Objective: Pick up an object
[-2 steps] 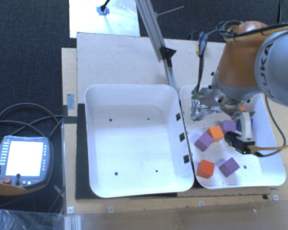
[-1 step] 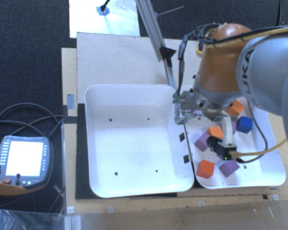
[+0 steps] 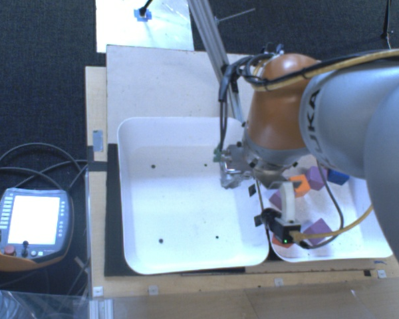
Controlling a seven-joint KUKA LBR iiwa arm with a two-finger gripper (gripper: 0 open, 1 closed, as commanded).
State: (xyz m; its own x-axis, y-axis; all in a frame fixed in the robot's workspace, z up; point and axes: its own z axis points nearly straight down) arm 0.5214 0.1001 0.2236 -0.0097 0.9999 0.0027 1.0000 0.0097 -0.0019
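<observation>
Purple block (image 3: 316,177), orange block (image 3: 299,185) and blue block (image 3: 338,177) lie close together in the right-hand bin (image 3: 359,252), toward its far side. A second purple block (image 3: 318,229) lies nearer the front rim. All lie loose on the bin floor, and the shallow walls keep them within reach. Any one of them serves as the pick target.

The arm (image 3: 359,105) enters from the view's right, so its bulk overhangs most of the right-hand bin and may hide further contents.

The gripper (image 3: 234,171) hangs below the orange band (image 3: 279,105), over the seam where the left-hand bin (image 3: 139,244) meets the right-hand bin. It stands beside the blocks, not above them. The orange block is the nearest, a little to the view's right. No block is seen in the gripper. How far the gripper is open cannot be told, because the wrist hides it at this angle.

Assessment: the pick is not yet made, and the current step appears to be positioning. A shift toward the view's right is probably needed before descent. The grouped blocks leave little clearance, so a neighbour or the adjoining bin wall could obstruct the grasp.
</observation>
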